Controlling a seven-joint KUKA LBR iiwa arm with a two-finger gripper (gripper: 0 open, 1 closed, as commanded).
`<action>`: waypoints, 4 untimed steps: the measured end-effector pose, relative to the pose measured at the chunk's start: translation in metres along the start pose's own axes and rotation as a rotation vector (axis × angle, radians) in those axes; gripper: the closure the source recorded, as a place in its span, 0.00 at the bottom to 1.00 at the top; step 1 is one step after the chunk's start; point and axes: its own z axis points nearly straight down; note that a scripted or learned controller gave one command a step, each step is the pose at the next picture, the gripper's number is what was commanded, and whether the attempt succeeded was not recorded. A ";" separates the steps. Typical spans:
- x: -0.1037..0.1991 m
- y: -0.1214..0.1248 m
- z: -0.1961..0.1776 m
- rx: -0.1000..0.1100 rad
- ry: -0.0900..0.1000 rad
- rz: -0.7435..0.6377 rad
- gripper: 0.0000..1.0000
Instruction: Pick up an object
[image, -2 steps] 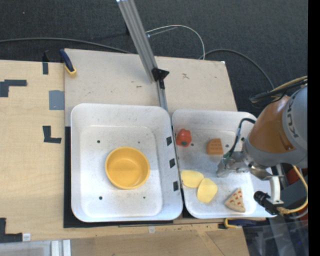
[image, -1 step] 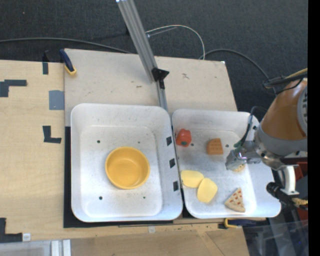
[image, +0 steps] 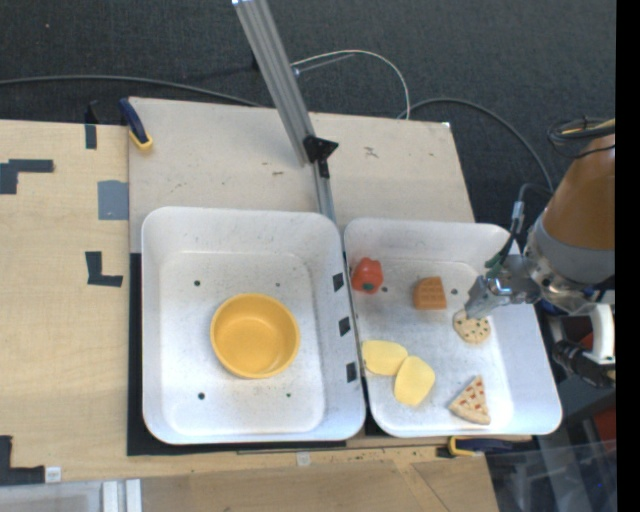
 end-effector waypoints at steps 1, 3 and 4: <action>0.000 0.001 -0.026 0.002 0.001 0.000 1.00; 0.090 0.053 -0.006 0.005 0.002 -0.004 1.00; 0.142 0.076 0.004 0.005 0.003 -0.005 1.00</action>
